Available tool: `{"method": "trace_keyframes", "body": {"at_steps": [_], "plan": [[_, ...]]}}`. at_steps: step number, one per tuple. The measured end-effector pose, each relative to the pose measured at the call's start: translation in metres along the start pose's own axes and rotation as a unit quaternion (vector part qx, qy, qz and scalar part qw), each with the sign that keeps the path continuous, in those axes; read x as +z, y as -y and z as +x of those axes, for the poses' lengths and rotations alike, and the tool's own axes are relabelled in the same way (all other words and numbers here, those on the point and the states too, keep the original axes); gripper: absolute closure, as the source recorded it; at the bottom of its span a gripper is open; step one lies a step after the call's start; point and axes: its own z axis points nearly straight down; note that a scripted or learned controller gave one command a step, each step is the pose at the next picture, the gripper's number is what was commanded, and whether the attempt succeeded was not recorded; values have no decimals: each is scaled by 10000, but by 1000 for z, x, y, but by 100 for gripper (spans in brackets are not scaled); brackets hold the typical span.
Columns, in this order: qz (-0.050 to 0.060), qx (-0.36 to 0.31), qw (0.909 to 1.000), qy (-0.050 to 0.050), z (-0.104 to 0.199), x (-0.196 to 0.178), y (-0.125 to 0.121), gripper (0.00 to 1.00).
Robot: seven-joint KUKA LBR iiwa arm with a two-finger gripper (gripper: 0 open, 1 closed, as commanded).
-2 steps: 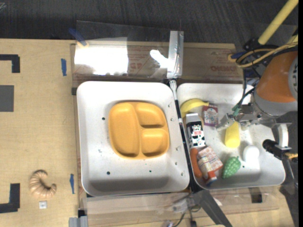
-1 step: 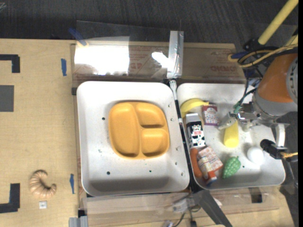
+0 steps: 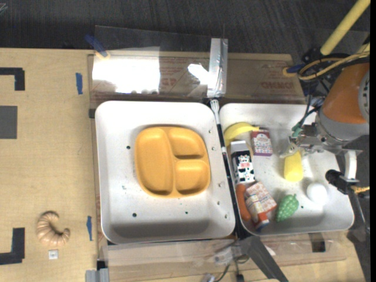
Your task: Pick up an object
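Observation:
The right bin (image 3: 338,219) holds several small objects: a yellow lemon (image 3: 293,167), a white egg (image 3: 316,192), a green bumpy piece (image 3: 287,207), a pink carton (image 3: 261,143), a black-and-white milk carton (image 3: 242,165), a yellow banana (image 3: 239,130), an orange carrot (image 3: 245,204) and a snack pack (image 3: 260,197). My gripper (image 3: 303,138) hangs at the right side of this bin, just above the lemon and to the right of the pink carton. The arm's orange band (image 3: 351,98) is behind it. Nothing is seen held in the gripper.
The left bin (image 3: 111,157) carries an orange divided plate (image 3: 173,160). A croissant-shaped toy (image 3: 52,228) lies on the bench at the far left. A clear plastic sheet (image 3: 153,69) and yellow cables (image 3: 329,57) sit behind the bins.

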Motion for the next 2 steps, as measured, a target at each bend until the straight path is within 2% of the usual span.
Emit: {"method": "trace_keyframes", "body": {"at_steps": [1, 2], "plan": [[-2, 1159, 9933, -5, 28, -157, 6, 100], [78, -909, 9958, -24, 55, -118, 95, 100]]}}
